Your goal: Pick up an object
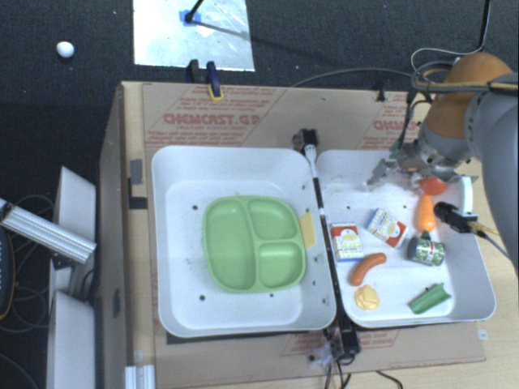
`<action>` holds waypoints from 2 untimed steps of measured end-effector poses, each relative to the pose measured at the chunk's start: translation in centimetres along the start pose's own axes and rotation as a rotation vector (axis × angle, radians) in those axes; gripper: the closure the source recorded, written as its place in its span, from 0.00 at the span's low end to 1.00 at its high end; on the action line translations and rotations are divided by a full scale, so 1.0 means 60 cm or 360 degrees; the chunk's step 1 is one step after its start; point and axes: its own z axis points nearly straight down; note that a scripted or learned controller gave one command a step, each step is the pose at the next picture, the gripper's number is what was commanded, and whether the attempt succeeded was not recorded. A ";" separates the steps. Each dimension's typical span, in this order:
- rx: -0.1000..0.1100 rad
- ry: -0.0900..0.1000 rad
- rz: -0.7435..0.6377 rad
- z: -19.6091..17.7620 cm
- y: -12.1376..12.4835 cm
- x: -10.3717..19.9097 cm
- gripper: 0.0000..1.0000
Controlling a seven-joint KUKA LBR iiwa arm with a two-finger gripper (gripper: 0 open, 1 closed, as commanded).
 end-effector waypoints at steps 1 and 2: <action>0.0004 0.0004 0.0001 -0.001 0.004 -0.056 0.00; 0.0005 0.0002 -0.0002 -0.001 0.004 -0.055 0.00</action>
